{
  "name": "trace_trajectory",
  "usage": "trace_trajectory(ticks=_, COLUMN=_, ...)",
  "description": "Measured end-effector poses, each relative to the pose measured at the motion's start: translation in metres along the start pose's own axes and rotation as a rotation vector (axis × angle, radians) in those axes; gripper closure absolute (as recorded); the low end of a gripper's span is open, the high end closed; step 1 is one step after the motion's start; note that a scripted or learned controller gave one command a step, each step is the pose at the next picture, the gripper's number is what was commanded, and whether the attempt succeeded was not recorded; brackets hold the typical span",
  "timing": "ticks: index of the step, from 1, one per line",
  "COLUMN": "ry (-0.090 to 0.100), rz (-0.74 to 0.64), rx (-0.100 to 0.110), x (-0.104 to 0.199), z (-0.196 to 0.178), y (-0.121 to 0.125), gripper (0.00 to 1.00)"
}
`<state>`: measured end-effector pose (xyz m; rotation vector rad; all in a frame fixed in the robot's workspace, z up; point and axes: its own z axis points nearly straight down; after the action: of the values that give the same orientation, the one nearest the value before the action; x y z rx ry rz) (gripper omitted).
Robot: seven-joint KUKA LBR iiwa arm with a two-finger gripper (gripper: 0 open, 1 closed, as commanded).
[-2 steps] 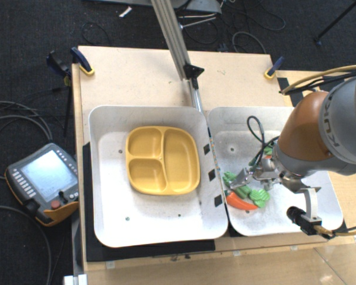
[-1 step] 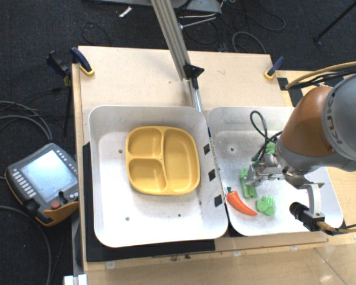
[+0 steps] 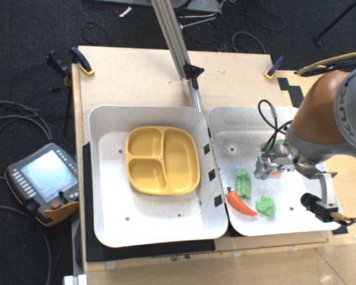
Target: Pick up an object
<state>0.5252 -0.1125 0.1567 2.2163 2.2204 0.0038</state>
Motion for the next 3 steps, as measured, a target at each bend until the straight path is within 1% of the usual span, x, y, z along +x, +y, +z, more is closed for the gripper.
trace_trajectory(ticks=1, ry=0.0, rz=-0.001, rx=-0.002, x=0.001, z=-0.063, y=-0.002, gripper=1.0)
trace_trajectory(ticks=2, ry=-0.001, rz=-0.001, rx=-0.002, x=-0.002, z=-0.121, y=-0.008, gripper=1.0)
trace_trajectory(ticks=3, ry=0.002, rz=-0.005, rx=0.006, x=0.049, z=-0.104, y=0.003, gripper=1.0)
